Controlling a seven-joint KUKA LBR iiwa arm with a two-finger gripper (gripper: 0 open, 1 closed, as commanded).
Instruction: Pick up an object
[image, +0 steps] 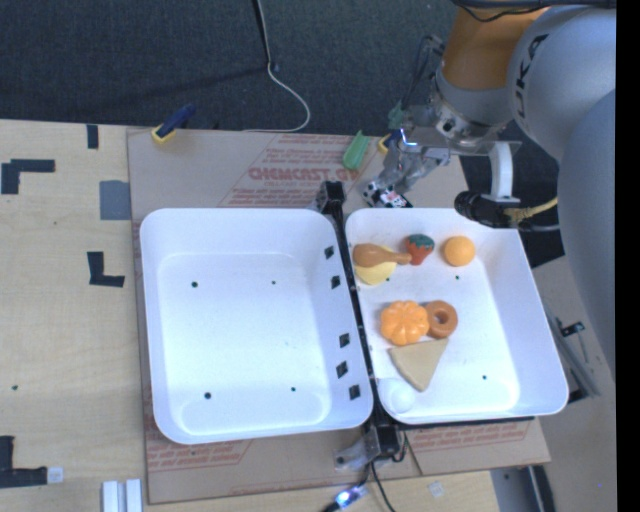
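Cardboard lies under both bins. I see the gripper raised behind the right bin; I can't tell its opening. Inside lie a drumstick, orange ball, pumpkin, donut and tan wedge.

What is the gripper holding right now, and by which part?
Nothing seen in its grasp: the gripper hangs above the right bin's far edge, while the toy foods, the pumpkin among them, lie in the bin.

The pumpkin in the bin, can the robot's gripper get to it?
Probably yes. The pumpkin lies uncovered in the right bin, open from above. The donut touches one side and the wedge sits just below, so the gripper has tight room there.
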